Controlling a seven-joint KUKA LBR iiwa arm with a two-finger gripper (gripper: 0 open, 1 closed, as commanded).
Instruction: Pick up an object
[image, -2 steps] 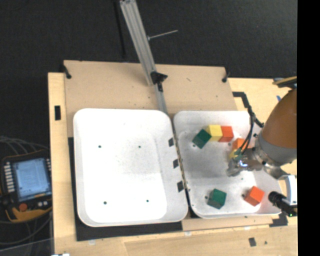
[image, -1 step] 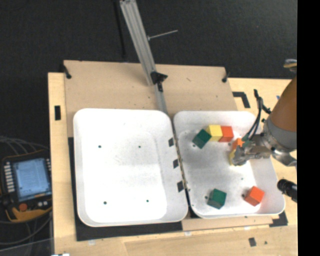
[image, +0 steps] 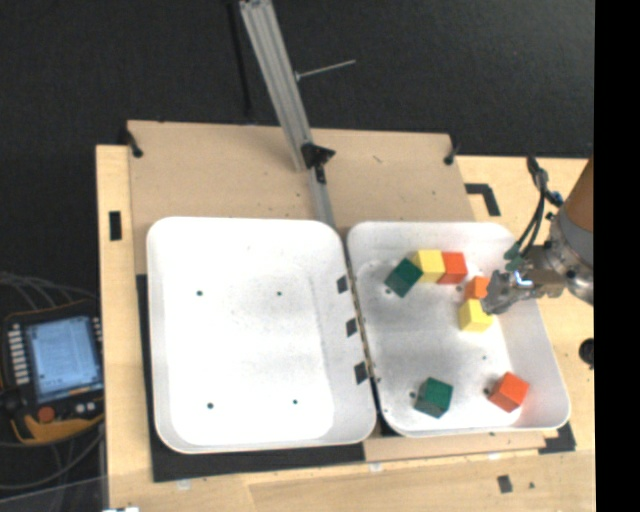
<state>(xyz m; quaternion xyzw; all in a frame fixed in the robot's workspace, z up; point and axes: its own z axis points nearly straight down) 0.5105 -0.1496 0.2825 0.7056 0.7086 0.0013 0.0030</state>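
You are looking down on two white bins side by side. Your gripper (image: 497, 293) reaches in from the right edge, over the upper right of the right bin (image: 455, 420). Whether it is released or clenched, you cannot tell. Just beside it lie a small orange block (image: 477, 287) and a yellow block (image: 473, 316). Farther left sit a green block (image: 403, 276), another yellow (image: 431, 264) and an orange one (image: 453, 267), touching in a row. Lower down lie a green block (image: 434, 396) and an orange block (image: 508, 391). The left bin (image: 250, 330) fills the centre left.
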